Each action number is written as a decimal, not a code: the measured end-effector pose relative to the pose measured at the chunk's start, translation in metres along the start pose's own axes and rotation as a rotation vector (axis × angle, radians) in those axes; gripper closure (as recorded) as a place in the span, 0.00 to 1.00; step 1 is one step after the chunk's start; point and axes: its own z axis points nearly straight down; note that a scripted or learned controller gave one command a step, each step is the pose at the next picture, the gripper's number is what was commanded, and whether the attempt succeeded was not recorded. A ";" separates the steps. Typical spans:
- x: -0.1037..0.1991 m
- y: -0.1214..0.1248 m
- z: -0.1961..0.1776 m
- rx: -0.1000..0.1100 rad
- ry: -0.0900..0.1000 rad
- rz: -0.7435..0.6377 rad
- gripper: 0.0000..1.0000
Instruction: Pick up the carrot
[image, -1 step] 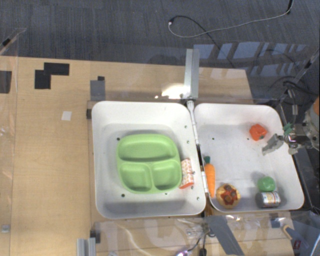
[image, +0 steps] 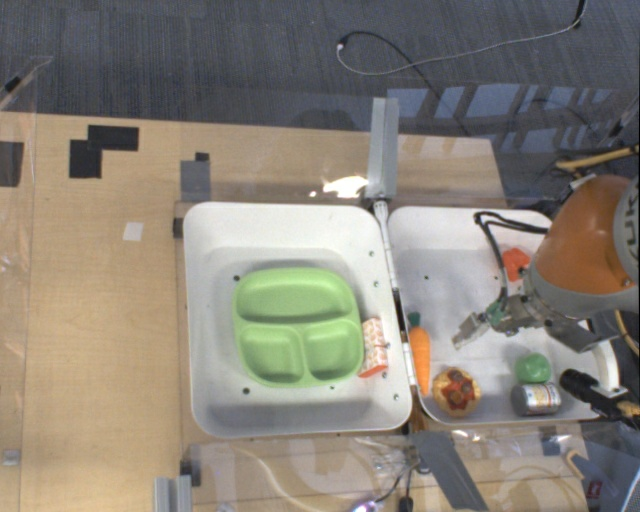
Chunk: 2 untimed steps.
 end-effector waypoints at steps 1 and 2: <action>0.109 0.003 -0.060 -0.003 -0.001 -0.366 0.00; 0.108 0.005 -0.069 -0.006 -0.002 -0.366 1.00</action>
